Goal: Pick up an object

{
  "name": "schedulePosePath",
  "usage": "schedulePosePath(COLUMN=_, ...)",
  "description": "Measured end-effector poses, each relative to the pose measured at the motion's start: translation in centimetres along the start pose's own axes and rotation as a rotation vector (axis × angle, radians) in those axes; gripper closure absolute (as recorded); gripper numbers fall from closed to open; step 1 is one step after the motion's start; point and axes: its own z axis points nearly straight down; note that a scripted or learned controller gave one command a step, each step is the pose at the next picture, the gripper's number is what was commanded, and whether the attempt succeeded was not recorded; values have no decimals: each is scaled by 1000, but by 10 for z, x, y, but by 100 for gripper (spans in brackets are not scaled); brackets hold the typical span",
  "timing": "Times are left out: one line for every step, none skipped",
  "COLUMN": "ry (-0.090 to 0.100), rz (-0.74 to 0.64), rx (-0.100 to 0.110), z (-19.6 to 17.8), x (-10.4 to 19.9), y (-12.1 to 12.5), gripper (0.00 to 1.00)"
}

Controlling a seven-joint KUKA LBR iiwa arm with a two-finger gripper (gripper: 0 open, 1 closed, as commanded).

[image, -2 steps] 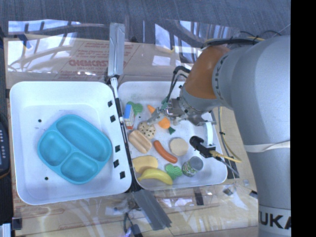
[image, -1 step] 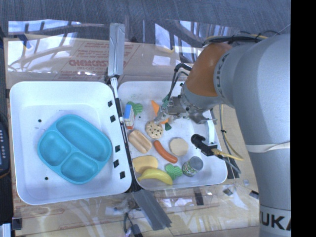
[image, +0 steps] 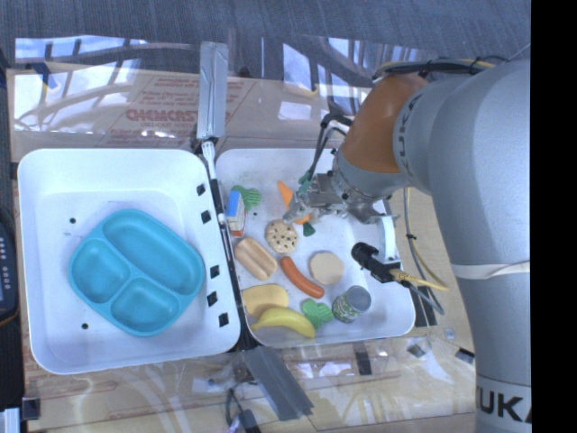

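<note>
Camera view: cardboard-lined bench (image: 135, 106) bears two white bins (image: 45, 242), grey carpet behind.

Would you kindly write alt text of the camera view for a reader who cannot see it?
A grey arm reaches from the right over the right bin, its gripper low above toy foods including a cookie, sausage and banana. The left bin holds a blue divided plate.
</note>
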Motion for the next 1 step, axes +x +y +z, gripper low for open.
schedulePosePath(ry=-1, rz=126, rx=4, z=-79, x=46, y=36, gripper=100)
